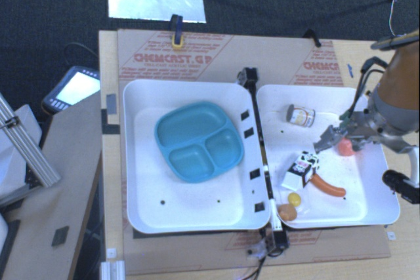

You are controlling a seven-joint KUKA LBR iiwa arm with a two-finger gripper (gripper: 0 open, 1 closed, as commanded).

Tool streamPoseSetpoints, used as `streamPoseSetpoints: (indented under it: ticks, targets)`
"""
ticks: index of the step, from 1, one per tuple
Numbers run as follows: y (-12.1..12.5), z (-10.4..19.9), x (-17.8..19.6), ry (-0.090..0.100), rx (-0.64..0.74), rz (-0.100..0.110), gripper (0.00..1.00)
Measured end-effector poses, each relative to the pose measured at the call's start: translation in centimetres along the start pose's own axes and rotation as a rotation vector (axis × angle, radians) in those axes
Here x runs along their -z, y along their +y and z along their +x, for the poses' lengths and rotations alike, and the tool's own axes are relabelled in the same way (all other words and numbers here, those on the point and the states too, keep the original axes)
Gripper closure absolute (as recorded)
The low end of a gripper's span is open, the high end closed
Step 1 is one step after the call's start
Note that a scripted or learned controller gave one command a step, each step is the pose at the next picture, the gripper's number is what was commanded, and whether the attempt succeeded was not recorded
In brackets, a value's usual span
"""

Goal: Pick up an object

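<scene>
Nearest the camera, at the front edge of the right bin (384, 210), lie a small orange-brown lump (287, 211) and a yellow ball (294, 199), touching or nearly so. Just behind them sit a black-and-white carton (300, 169) and an orange sausage-shaped toy (327, 186), close beside each other. Further back, the gripper (326, 141) hangs over the bin's middle; whether it is released or clenched cannot be determined. A small red object (346, 147) lies just beside it, partly hidden by the wrist. Near the far wall rests a small jar (301, 115) on its side. The left bin (141, 206) holds a blue divided plate (199, 140).

Handling estimate: the carton is the closest candidate, probably light, with stiff flat faces. Grasp across two opposite faces. The jar is likely smooth and may roll; the sausage toy is probably soft.
</scene>
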State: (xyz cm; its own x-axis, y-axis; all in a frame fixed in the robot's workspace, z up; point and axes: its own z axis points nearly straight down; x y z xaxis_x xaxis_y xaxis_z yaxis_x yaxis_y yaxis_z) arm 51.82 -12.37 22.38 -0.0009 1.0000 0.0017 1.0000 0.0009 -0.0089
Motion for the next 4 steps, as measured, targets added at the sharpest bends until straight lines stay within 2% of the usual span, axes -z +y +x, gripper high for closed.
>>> streamPoseSetpoints:
  ticks: [1,2,3,4]
  targets:
    - [0.2,0.0,0.5,-0.002,0.002,-0.011,0.00]
    - [0.5,0.6,-3.9,-0.001,0.001,-0.006,0.00]
    - [0.6,0.6,-10.1,-0.001,0.000,-0.006,0.00]
    - [0.7,0.6,-14.1,-0.001,0.000,-0.011,0.00]
